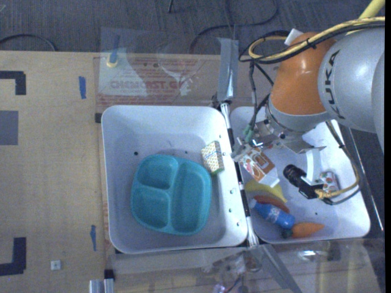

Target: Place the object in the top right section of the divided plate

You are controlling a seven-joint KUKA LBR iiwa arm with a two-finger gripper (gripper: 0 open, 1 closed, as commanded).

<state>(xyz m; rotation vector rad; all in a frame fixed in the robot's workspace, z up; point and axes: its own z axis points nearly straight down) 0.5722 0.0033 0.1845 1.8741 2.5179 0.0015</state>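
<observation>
Step in hand, as I read it: the pick, with the place not yet begun. The divided plate [171, 194] lies in the left bin [122, 133], and I see nothing in any of its compartments.

The arm [348, 72] reaches in over the right bin [351, 221], and its end hangs above that bin's left side, over or just beside a small orange-and-white carton [259, 165]. The task names no object. I take this carton as the likely one.

A second candidate is a small patterned block [212, 156] in the left bin, against the plate's upper right rim and outside the plate.

Jaws: I cannot tell their state, because the orange wrist covers them. I cannot confirm that anything is held.

Next move, my judgement: secure the grip, lift clear of the wall between the bins, carry left and lower over the top right section.

Hard to make out: which divider bounds that section, since the plate sits rotated. Below the carton, a yellow piece [276, 191], a blue bottle [274, 214] and an orange item [307, 229] crowd together.
</observation>
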